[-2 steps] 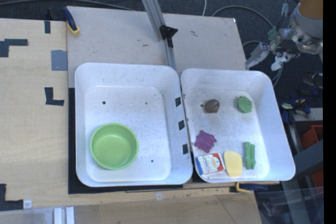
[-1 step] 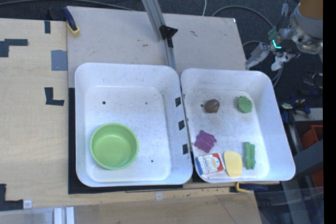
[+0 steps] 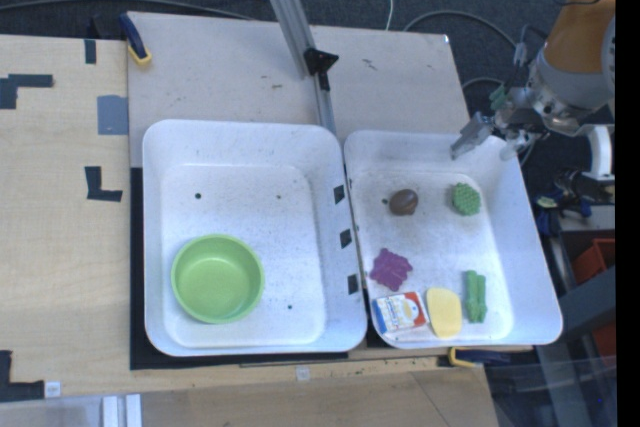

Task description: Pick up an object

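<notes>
My gripper (image 3: 489, 147) hangs over the far right corner of the right bin (image 3: 520, 215), open, with nothing between its fingers. Below it in that bin lie a bumpy green ball (image 3: 465, 198) and a brown round object (image 3: 403, 202). Nearer the front are a purple toy (image 3: 391, 268), a green block (image 3: 474, 296), a yellow piece (image 3: 444, 311) and a white and red packet (image 3: 400, 313). The green ball is the closest thing to the gripper, slightly to the left and toward the front.
A green bowl (image 3: 217, 277) sits in the front left of the left bin (image 3: 160, 215). A grey metal post (image 3: 290, 5) slants up from the far wall between the bins. Cables and gear lie off the bench to the right.
</notes>
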Tool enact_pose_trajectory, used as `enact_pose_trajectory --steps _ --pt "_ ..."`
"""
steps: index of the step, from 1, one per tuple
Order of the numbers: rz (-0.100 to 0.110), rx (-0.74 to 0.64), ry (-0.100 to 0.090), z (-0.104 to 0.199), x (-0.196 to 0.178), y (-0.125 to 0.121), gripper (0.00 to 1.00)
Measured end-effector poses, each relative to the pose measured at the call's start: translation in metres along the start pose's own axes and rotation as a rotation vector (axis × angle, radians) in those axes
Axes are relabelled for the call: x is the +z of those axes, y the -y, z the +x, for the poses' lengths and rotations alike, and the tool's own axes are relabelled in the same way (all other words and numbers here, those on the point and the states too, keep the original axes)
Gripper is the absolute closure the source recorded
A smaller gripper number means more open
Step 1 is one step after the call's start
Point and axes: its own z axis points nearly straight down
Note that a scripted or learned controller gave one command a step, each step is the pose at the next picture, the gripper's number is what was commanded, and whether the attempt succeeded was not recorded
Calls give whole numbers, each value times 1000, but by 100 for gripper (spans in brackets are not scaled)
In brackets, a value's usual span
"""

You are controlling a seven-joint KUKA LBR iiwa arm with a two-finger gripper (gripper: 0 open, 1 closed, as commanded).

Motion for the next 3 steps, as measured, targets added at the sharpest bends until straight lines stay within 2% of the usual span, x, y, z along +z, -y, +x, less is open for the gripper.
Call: enact_pose_trajectory --steps 2,3 --pt "-1 -1 1 -3 89 3 0" --pt "-5 -3 1 -2 76 2 100"
